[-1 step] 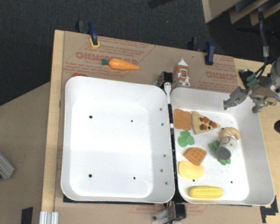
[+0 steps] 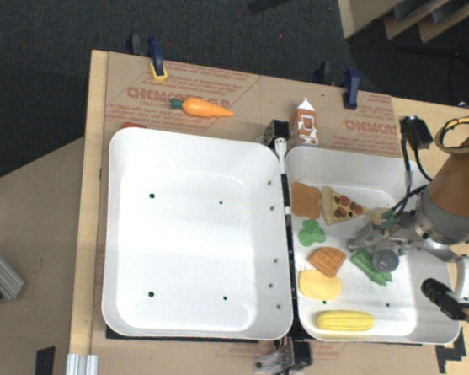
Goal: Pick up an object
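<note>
- My jaws (image 2: 377, 249) hang low over the right-hand shallow white bin (image 2: 429, 327), right above the dark green leafy plastic piece (image 2: 375, 268); whether they are spread or pressed together I cannot tell
- My grey arm with its orange band (image 2: 466, 181) reaches in from the right side of the desk (image 2: 98, 123)
- In the same bin lie a brown bread-like slab (image 2: 306, 200), a pizza slice toy (image 2: 341, 206), a small bright green lumpy piece (image 2: 312, 232), an orange waffle-patterned piece (image 2: 327, 260), a pale yellow rounded lump (image 2: 319, 285) and a yellow corn cob (image 2: 345, 322)
- The left-hand white bin (image 2: 187, 228) sits just beside the right one
- An orange toy carrot (image 2: 202, 109) and a small upright carton (image 2: 307, 122) rest on the cardboard behind the bins
</note>
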{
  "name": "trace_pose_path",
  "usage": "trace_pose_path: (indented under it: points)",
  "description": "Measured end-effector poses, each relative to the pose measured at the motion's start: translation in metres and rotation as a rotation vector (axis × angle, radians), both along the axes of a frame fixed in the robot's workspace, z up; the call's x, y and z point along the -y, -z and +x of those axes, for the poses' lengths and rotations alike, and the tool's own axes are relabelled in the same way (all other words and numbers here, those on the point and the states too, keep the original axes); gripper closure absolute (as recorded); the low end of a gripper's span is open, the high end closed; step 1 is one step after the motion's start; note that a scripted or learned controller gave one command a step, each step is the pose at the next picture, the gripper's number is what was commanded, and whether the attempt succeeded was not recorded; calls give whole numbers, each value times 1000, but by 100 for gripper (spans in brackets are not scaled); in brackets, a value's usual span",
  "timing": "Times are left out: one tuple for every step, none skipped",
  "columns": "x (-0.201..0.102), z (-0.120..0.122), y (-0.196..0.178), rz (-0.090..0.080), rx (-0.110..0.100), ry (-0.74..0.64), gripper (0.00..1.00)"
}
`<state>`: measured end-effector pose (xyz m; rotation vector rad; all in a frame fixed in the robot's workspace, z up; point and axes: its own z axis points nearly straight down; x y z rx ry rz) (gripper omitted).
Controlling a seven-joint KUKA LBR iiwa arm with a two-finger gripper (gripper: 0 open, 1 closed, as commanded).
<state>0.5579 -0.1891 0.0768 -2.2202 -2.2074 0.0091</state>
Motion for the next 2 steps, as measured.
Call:
trace_pose_path:
  points:
    - [-1,5,-18,-5,15,-4,100]
    - [-45,26,-86,-4,20,-11,100]
